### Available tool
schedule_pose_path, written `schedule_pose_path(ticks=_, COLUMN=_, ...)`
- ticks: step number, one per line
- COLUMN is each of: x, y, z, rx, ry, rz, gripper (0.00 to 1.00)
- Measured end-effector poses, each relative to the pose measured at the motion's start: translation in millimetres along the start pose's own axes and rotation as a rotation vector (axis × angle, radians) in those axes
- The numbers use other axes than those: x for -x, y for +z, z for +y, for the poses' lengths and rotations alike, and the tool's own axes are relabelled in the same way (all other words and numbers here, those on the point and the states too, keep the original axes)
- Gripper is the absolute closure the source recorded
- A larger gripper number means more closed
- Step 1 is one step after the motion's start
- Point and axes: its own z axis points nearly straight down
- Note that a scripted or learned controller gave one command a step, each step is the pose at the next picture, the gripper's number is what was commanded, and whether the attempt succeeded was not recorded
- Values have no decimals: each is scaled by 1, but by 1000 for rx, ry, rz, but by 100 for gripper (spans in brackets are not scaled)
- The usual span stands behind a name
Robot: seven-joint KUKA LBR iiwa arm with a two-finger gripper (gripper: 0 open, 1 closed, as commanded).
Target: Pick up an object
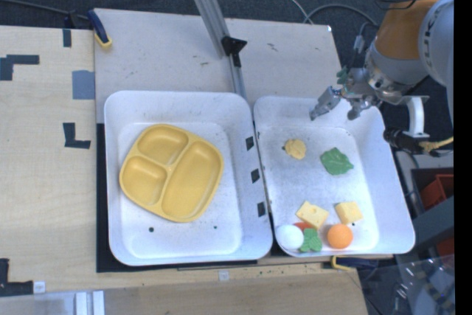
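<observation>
White plastic forms the two bins: the left bin [125,232] is occupied by a yellow divided tray [171,171], while the right bin [284,114] holds the candidates, from a green leaf piece [336,161] and a pale yellow lump [296,149] to the cheese blocks [313,215], orange ball [339,235] and white egg [289,236] clustered at its near edge. The gripper [341,106] is seen above the bin's far edge with its fingers spread and nothing between them, so the approach step is judged to be in hand. A descent over one piece, likely the nearby lump or leaf, is called for next.
</observation>
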Motion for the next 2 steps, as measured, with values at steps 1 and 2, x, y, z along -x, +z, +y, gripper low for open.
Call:
schedule_pose_path(ticks=1, x=46, y=120, z=-32, rx=-2, ry=5, rz=-1, gripper=0)
schedule_pose_path(ticks=2, x=44, y=106, z=-30, rx=0, ry=1, rz=0, gripper=100)
